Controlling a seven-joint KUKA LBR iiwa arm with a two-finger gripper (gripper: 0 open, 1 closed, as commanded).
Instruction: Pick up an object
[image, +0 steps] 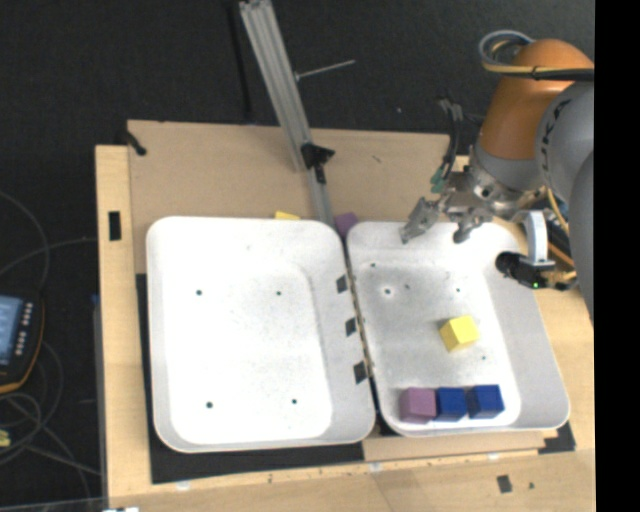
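Gripper (437, 228) sits over the right bin's (520, 330) far edge, fingers spread, nothing between them. Yellow cube (459, 332) mid-bin; purple cube (418, 404) and two blue cubes (469, 401) line the near wall.

A tan wooden bench (200, 170) is filling the middle of the frame, sitting on dark carpet (120, 60). Two shallow white bins are lying side by side on it: the left bin (245, 330) is taking up the centre-left, the right bin (420, 300) the centre-right, their inner rims touching along a row of small dark clips (352, 325). A grey metal pole (285, 100) is slanting down from the top centre toward the bins' upper junction. At the left edge of the frame a handheld device with a lit screen (15, 335) is resting on the floor, with thin cables (40, 400) looping around it.
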